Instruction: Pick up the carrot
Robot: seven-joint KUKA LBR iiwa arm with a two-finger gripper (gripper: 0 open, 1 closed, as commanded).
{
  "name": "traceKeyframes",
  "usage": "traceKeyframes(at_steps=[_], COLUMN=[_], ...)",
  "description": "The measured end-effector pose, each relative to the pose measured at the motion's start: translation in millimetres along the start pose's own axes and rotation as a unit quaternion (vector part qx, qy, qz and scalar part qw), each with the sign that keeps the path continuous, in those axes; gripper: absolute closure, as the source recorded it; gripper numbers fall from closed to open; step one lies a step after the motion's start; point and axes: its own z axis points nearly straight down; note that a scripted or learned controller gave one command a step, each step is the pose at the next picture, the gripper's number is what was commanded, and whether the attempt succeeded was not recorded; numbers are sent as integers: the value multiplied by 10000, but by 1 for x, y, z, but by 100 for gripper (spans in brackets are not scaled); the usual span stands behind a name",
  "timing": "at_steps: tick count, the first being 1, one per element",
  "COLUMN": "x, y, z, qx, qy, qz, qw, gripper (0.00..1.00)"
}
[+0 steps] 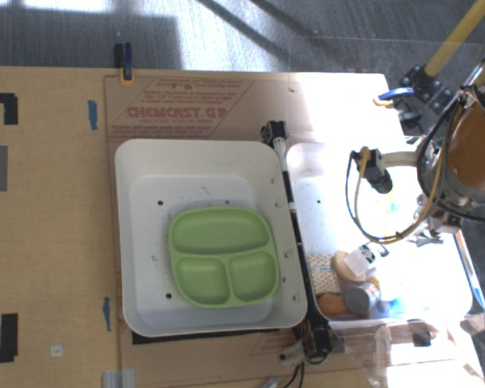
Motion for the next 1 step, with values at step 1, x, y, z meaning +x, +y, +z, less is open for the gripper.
traceKeyframes(at_steps=[1], x=[14], y=[-23], z=[-33], qx=[4], qy=[38], qz=[259], qw=[9997], gripper=[100])
